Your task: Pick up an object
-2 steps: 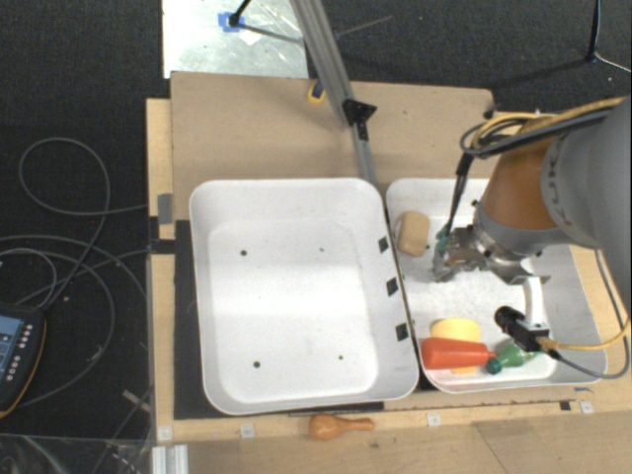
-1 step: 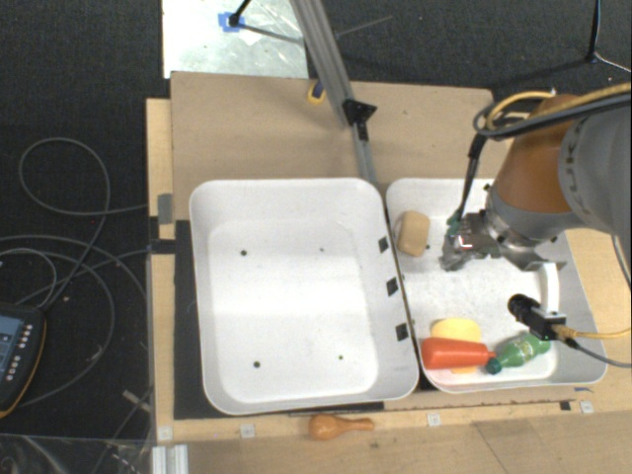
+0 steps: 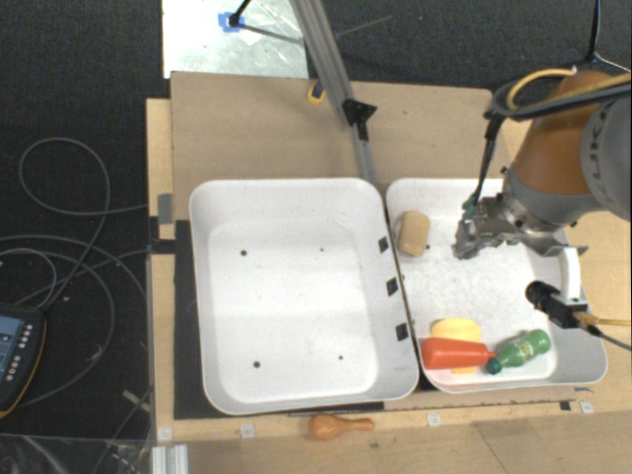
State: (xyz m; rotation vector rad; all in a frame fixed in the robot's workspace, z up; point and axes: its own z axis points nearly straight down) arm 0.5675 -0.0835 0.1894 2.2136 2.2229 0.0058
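The right bin holds four candidate objects. A tan, rounded block lies against the bin's left wall near its far corner. At the near edge sit a yellow rounded piece, an orange-red carrot-like piece just in front of it and touching it, and a green bottle with a paler cap end, lying on its side with its neck toward the carrot-like piece. No writing or brand is legible on any of them; the bottle's label is too small to read. The left bin stands beside it on the counter. An orange pear-shaped object lies on the counter outside the bins, at the near edge. The arm enters over the right bin's far right corner, wrist bent downward, with the jaws low over the bin floor, near the tan block but apart from it. Whether the jaws are released or clenched cannot be told; nothing is seen between them.
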